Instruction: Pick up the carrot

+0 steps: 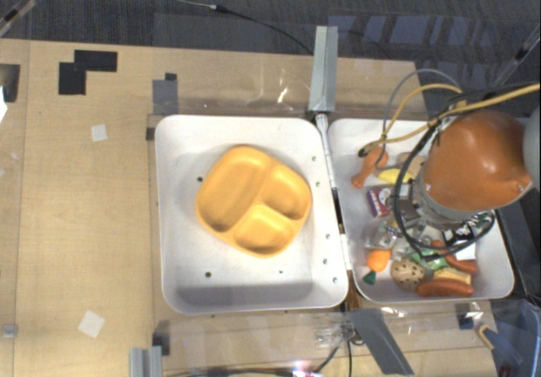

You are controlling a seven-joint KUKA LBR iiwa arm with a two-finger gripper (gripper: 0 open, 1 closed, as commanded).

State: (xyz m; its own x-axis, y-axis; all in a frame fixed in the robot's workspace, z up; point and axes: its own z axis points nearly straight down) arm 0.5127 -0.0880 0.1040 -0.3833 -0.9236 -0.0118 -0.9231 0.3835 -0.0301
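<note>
Overall, the table was the biggest thing under me, pale wood carrying two shallow white bins side by side. The left bin held a yellow divided plate and nothing of my task. The right bin held the clutter of toy food, and my arm hung over its middle, the orange band hiding most of what lay below.

My claw was somewhere under that wrist, low among the items, but my own body covered it, so I could not tell whether it was spread or closed, or whether anything sat in it.

The carrot, as I judged it, was the slim orange piece near the bin's upper left, lying tilted on the floor just beside a yellow piece. It looked untouched and apart from my wrist, so I took the pick as not yet done: reaching it, closing on it and lifting were all left.

Smaller things crowded the lower edge: a small orange fruit, a speckled cookie, a sausage.

A purple-and-white packet lay near my wrist; any print on it was too small to read.
</note>
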